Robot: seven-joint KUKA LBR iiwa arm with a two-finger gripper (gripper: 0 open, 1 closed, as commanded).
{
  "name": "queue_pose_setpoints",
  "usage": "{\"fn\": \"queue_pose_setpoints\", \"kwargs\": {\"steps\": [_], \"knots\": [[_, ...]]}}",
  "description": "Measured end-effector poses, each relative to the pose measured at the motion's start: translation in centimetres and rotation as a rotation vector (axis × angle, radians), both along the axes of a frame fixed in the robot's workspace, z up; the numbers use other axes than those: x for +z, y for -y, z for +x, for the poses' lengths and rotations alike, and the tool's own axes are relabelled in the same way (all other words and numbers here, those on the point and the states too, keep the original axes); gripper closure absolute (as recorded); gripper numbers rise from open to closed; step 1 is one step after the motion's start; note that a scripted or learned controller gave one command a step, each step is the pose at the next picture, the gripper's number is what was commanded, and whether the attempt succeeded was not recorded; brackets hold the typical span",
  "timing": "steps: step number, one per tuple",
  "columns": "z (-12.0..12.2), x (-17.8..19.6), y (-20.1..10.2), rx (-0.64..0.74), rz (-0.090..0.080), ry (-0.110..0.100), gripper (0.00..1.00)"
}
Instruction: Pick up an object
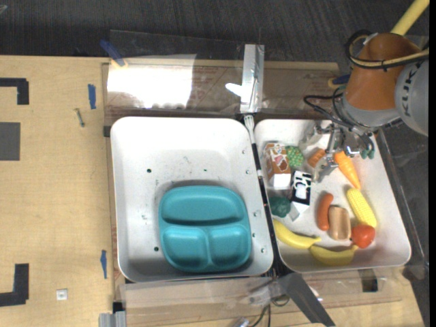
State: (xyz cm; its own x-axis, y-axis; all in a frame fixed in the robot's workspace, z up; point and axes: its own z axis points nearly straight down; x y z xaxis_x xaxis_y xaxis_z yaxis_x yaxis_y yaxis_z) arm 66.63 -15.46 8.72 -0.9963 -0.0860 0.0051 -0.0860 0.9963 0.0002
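The gripper (pixel 334 148) hung over the far part of the right bin (pixel 398 240), under the arm's orange band (pixel 373 73). Whether its metal parts were spread or pressed together could not be told from above, and nothing could be seen pinched in it. It stood just beside the carrot (pixel 347 169), which lay near the bin's far right side; whether the two touched could not be told.

The right bin carried a crowd of toy food. Counted: one carrot; one corn cob (pixel 361 206) along the right side; one tomato (pixel 363 236) near the near right corner; one hot dog (pixel 338 222) beside it, with a small red sausage (pixel 324 208) to its left; two bananas, one banana (pixel 294 234) by the left wall and a second banana (pixel 332 253) against the near edge. Nearer the far left corner sat one printed box (pixel 276 157), one green leafy piece (pixel 294 157), one black-and-white block (pixel 301 186) and one dark teal piece (pixel 280 204).

The left bin (pixel 136 148) carried a single teal divided tray (pixel 204 229), set toward its near edge and with three compartments.
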Motion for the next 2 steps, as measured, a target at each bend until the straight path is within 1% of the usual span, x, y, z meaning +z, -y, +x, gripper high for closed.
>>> {"fn": "queue_pose_setpoints", "kwargs": {"steps": [1, 2], "knots": [[-1.7, 0.0, 6.6, 0.083, -0.002, 0.011, 0.0], [-6.9, 0.0, 6.1, 0.011, 0.0, 0.012, 0.0]]}}
